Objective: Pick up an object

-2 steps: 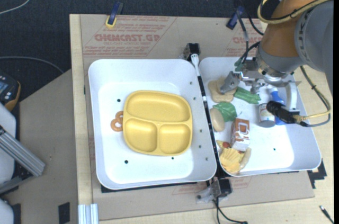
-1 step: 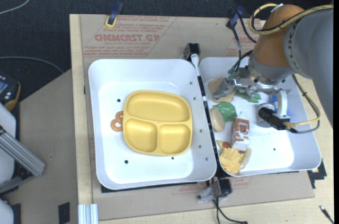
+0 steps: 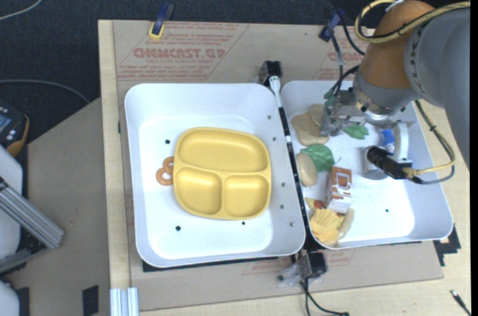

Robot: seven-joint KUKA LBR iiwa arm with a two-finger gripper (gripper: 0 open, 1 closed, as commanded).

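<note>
My gripper (image 3: 342, 119) hangs low over the far left part of the right bin (image 3: 418, 221). It is right beside a beige round piece (image 3: 306, 128) and over a small green item (image 3: 356, 132), which it partly hides. Nearer the front lie a green leafy piece (image 3: 321, 155), a pale potato-like lump (image 3: 306, 169), an orange and white carton (image 3: 340, 188) and a yellow wedge-shaped toy (image 3: 328, 225). A small blue item (image 3: 387, 137) lies to the right of the gripper. I see nothing lifted off the bin floor.
The left bin (image 3: 149, 128) holds a yellow divided plate (image 3: 221, 172) with a small orange ring (image 3: 163, 172) at its left side. A black divider rail (image 3: 284, 131) runs between the bins. The grey arm with its orange band (image 3: 388, 53) reaches over the right bin's far edge.
</note>
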